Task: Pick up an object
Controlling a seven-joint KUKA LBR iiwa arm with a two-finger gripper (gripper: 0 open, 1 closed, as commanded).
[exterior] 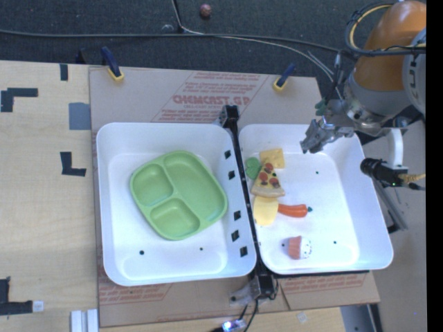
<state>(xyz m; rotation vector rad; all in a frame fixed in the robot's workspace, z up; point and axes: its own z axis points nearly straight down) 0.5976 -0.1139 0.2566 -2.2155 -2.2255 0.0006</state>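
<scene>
Arm enters from the right, orange band high at the upper right, wrist angled down-left. Pincer hangs over the right bin's far edge, near its far-right corner; fingers' state cannot be told, nothing seen between them.

Toy food clusters along the right bin's left wall: green piece, yellow wedge, pizza slice overlapping a pale yellow piece, and a red-orange chili pepper just beside it. A pink-and-white piece lies apart near the front edge.

Left bin holds a green divided tray. Cardboard sheet lies under both bins on the surface.
</scene>
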